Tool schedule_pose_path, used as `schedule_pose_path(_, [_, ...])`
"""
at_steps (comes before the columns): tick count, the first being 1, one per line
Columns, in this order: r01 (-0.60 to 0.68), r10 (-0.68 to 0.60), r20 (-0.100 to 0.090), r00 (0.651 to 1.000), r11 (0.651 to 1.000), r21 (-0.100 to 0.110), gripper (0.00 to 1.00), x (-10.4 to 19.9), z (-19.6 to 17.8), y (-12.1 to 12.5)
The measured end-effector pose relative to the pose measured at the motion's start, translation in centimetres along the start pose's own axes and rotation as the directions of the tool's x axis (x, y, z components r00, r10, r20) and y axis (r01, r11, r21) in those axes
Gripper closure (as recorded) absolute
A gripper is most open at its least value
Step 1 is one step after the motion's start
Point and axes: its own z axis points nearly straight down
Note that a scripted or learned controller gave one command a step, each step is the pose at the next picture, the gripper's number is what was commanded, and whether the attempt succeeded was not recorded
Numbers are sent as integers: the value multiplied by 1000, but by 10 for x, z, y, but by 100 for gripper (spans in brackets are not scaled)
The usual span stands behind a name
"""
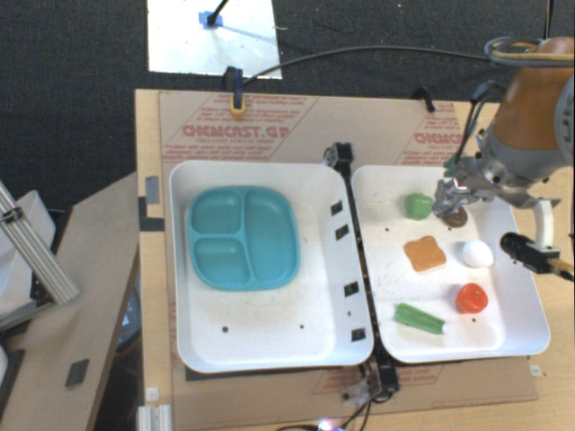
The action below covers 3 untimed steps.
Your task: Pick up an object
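Camera view has the gripper (452, 203) low over the right bin (521, 330), near its back edge, with the arm coming in from the right. The small round green piece (417, 206) sits just to the gripper's left, close enough that it looks to be touching or nearly touching the fingertip area, but nothing is visibly between the fingers, so I'd not call it held. Can't tell from this angle whether the fingers are spread or closed; the metal tip is a blur of grey and a dark disc below it. The green piece is round, so no long axis to line up with: my read is the move turns on a short shift toward the divider side of the bin. Other candidates in the same bin: an orange toast slice (424, 254) nearer the front and slightly left of the gripper, a white egg (477, 253) just in front of it, a red tomato-like piece (472, 298) further forward, and a long green pod (420, 318) lying diagonally near the front wall. All are spaced apart on a flat white floor, with decent room around each. The left bin (189, 330) carries a teal divided plate (243, 238), well apart from the arm. Risk I'd guess: the round piece gets nudged sideways rather than caught.
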Motion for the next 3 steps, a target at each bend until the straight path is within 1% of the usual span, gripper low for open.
schedule_pose_path(1, [-1, 1, 0, 1000, 1000, 1, 100, 49, 4, -12])
schedule_pose_path(2, [2, -2, -2, 1000, 1000, -2, 100, 105, -9, -18])
schedule_pose_path(3, [0, 0, 0, 1000, 1000, 0, 100, 155, 0, -19])
